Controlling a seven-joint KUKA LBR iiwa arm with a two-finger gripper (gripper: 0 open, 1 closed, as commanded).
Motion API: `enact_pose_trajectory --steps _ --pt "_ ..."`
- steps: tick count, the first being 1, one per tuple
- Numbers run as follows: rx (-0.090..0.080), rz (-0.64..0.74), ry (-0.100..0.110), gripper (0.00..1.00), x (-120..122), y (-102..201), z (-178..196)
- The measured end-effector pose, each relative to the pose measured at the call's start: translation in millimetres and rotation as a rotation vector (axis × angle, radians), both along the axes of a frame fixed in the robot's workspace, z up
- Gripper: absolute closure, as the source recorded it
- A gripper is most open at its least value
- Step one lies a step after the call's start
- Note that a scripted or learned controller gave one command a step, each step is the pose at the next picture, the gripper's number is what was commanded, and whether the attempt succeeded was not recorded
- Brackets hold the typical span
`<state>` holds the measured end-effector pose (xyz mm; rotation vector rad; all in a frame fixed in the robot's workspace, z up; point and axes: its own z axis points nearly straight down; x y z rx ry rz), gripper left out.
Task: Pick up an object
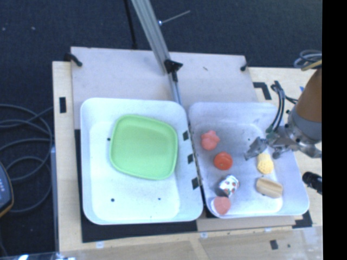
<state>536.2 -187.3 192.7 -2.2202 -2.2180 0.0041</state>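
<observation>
The gripper (264, 148) hovers beside a yellow object (265, 164) in the right bin (238, 115).

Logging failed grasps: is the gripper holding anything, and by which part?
Nothing is held. The gripper hangs open above the right bin, next to the yellow object.

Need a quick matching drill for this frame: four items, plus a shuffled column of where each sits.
Items:
1. green plate
2. yellow object
3. tan block
4. red ball

Places:
A. right bin, near front right corner
B. left bin
C. right bin, beside the end effector
D. right bin, middle, below the pink toy

Pairs: 1-B, 2-C, 3-A, 4-D
</observation>
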Motion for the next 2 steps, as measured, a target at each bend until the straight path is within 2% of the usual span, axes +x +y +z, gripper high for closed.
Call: enact_pose_trajectory --steps 2 --pt "-0.001 0.001 -0.005 0.00 -2 -2 -92"
